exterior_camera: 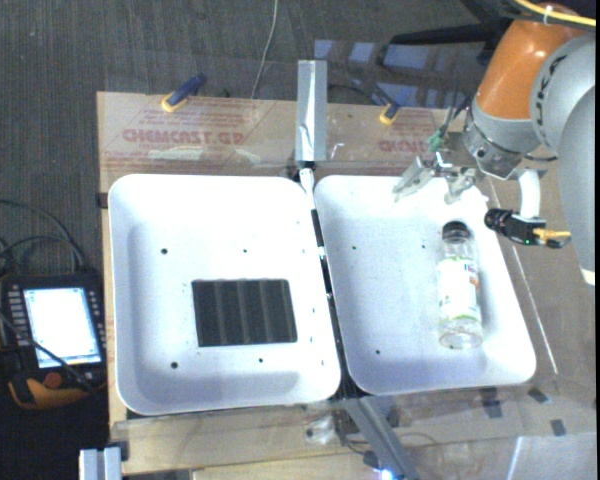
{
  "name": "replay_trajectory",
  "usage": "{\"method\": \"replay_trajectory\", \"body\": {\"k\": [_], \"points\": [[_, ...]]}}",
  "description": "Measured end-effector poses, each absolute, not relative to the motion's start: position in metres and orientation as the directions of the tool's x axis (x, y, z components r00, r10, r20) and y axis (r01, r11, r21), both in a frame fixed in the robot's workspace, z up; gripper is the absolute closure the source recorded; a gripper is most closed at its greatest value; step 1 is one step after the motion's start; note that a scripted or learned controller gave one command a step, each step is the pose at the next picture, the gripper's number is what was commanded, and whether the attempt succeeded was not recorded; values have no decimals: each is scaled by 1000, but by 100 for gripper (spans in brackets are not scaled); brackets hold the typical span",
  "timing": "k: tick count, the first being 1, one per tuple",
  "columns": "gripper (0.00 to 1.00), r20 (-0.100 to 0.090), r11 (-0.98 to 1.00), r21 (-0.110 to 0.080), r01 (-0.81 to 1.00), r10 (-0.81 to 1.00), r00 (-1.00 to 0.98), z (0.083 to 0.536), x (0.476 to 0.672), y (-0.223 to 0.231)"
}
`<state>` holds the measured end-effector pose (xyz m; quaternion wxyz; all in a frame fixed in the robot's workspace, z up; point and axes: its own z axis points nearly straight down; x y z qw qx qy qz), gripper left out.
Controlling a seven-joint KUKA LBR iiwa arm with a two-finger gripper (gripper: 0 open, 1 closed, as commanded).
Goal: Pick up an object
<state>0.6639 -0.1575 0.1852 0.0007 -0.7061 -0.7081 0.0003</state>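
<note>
**2 bins, 1 bottle worth reaching for**

We see 2 shallow white plastic bins side by side on the bench. The left bin (140, 268) holds a flat dark ribbed rectangular pad (244, 311) lying near its middle. The right bin (380, 298) holds a clear plastic bottle with a dark cap and a pale label (458, 286), lying on its side toward the bin's right wall, cap pointing to the far edge.

Our two-finger gripper (435, 178) hangs over the far right corner of the right bin, fingers spread apart and pinching nothing. It sits just beyond the bottle's cap, near it but not touching.

We judge the bottle the natural target. To take it well, we should bring the gripper nearward until it is centred over the labelled body, turn the wrist so the fingers straddle the bottle across its width, then descend straight. A round, smooth body may roll or slip, so closing over the middle rather than the cap seems safer.
</note>
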Motion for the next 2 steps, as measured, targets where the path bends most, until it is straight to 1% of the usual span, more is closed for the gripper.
{"method": "replay_trajectory", "body": {"k": [1, 2], "points": [[0, -1, -56, -1, 998, 998, 56, 227, 612, -182], [0, 1, 87, 2, 996, 996, -87, 95, 606, -211]]}}
